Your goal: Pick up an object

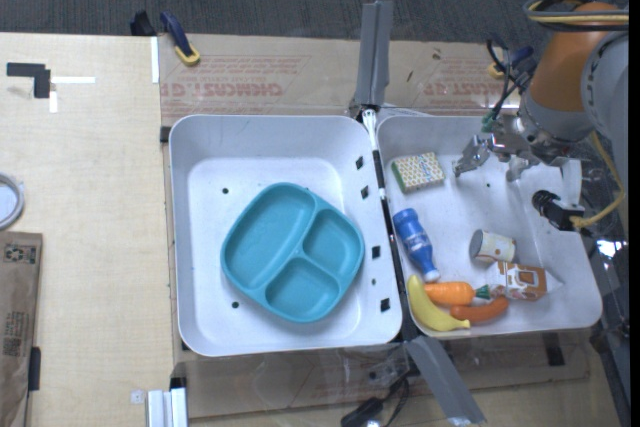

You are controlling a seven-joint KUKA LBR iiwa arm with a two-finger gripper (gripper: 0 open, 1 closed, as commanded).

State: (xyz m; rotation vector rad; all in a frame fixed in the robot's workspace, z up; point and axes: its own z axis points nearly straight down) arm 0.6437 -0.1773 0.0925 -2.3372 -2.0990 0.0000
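i see the pincer hanging over the upper part of the right bin, its two fingers spread apart with nothing between them. the arm comes in from the right, orange band just behind the wrist. just to the left of the pincer, a speckled sponge block lies on the bin floor. below the pincer and a little left, a blue bottle lies on its side near the bin's left wall. straight below the pincer sits a small white cup tipped over, and under that a small carton, a carrot, a sausage-like piece and a banana crowd together at the bin's lower edge. far to the left of the pincer, the left bin holds a blue divided plate. both bins sit on the surface
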